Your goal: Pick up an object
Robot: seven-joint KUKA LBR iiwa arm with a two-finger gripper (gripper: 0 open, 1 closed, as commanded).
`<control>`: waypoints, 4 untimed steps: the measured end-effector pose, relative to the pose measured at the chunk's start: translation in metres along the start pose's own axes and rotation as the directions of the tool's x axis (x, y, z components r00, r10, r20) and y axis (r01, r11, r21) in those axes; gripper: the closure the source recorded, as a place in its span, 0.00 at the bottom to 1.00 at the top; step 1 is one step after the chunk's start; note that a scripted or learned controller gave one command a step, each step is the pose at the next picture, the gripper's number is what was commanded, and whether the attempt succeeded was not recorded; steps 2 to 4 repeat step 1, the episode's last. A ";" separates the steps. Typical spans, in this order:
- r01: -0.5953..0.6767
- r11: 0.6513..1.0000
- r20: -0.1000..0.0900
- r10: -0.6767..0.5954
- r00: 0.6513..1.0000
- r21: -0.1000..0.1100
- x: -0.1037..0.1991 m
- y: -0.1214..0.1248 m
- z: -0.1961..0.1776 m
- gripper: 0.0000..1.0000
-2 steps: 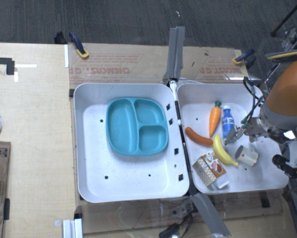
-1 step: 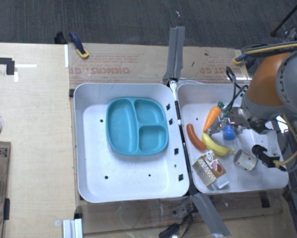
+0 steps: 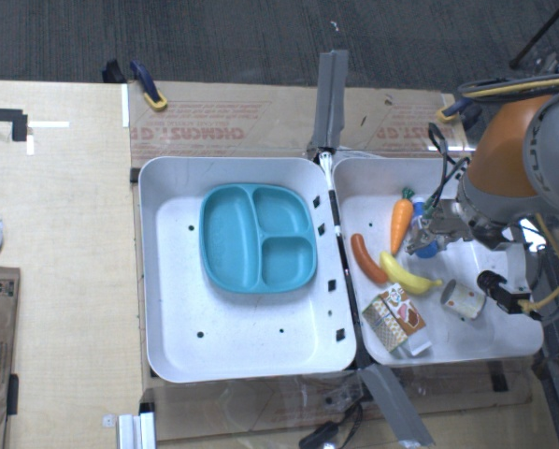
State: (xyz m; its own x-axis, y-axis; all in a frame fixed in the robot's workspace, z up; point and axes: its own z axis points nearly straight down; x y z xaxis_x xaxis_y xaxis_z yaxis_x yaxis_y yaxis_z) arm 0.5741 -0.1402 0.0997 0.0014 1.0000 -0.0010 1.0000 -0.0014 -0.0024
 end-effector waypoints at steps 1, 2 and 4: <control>0.145 0.989 0.000 -0.145 0.989 -0.001 0.034 -0.060 -0.153 1.00; 0.145 0.989 0.000 -0.145 0.989 -0.001 0.034 -0.060 -0.153 1.00; 0.145 0.989 0.000 -0.145 0.989 -0.001 0.034 -0.060 -0.153 1.00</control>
